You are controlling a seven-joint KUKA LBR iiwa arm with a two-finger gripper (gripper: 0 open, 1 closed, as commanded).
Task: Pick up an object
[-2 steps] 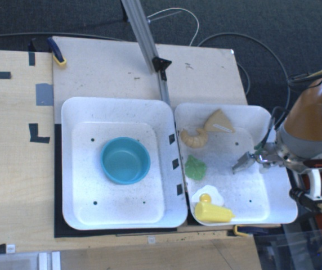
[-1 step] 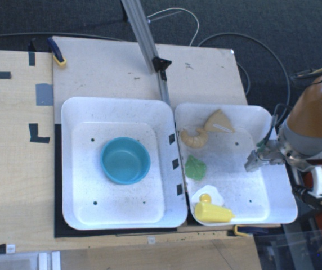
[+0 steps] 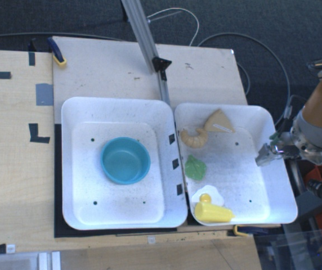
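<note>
Glossy blue plastic bowl (image 3: 126, 160), matt speckled white plastic bins (image 3: 74, 151), pale wood-grain bench (image 3: 14, 167), brushed metal pole (image 3: 141, 27)

Left bin: blue bowl (image 3: 126, 160) upright, near centre. Right bin: tan croissant-like piece (image 3: 193, 138) with a beige wedge (image 3: 220, 121) just beside it, upper left area; green lump (image 3: 195, 167) at left wall; yellow toy (image 3: 212, 211) lying on a white piece (image 3: 208, 194), front-left corner.

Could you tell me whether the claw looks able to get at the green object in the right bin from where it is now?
Probably yes. The claw sits at the right bin's right rim, and bare floor lies between it and the green object, which has open space around it.
</note>
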